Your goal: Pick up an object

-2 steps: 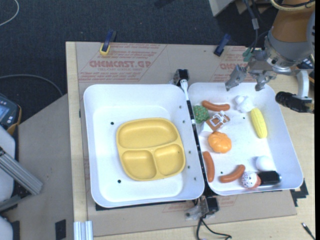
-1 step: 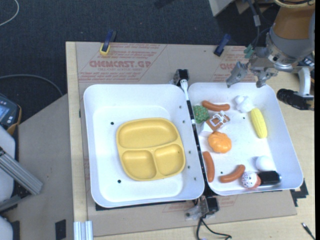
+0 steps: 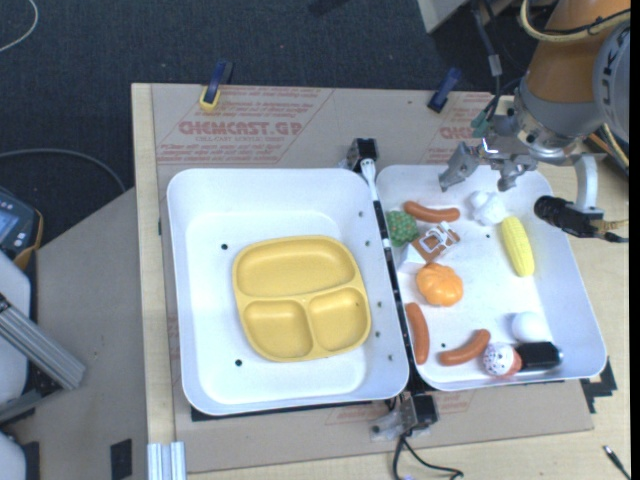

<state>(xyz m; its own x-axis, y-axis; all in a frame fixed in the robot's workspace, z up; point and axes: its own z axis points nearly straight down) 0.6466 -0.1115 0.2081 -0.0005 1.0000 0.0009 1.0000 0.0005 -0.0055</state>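
My gripper hovers over the far edge of the right bin, open, its two grey fingers spread with nothing between them. Just below it lies a small white lump, with a sausage to its left. Further down the bin are a yellow corn cob, a green broccoli piece, a brown-and-white packet and an orange. Near the front lie two more sausages, a white egg, a speckled pink ball and a black block.
The left bin holds a yellow three-compartment tray. A black clip sits at the far end of the ridge between the bins. A black cable end hangs from the arm over the right bin's far right rim.
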